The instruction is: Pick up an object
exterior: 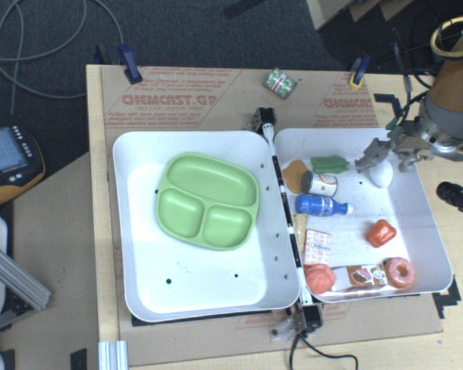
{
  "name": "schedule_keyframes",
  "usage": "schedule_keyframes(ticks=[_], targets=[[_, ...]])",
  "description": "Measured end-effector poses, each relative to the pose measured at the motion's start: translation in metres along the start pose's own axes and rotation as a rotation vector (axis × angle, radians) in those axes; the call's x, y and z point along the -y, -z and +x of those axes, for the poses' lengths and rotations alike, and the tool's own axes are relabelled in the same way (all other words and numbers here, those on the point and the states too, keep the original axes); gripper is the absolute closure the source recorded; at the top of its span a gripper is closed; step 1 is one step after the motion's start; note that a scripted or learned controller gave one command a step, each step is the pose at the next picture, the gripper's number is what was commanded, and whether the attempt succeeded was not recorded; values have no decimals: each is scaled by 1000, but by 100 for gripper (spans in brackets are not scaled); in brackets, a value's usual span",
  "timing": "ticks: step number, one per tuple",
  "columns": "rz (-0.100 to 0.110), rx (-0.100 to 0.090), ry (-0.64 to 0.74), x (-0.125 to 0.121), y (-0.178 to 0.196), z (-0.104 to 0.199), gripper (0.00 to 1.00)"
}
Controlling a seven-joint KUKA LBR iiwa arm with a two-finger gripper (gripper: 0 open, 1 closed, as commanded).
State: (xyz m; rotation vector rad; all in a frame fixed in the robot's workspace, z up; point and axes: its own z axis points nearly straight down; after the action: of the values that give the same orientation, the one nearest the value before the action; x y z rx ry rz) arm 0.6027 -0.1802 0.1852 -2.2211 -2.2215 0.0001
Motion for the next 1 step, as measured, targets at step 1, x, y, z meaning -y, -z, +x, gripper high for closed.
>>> schedule_keyframes(ticks=[1], targets=[[-7,5,-2,56,-98,-10,0]])
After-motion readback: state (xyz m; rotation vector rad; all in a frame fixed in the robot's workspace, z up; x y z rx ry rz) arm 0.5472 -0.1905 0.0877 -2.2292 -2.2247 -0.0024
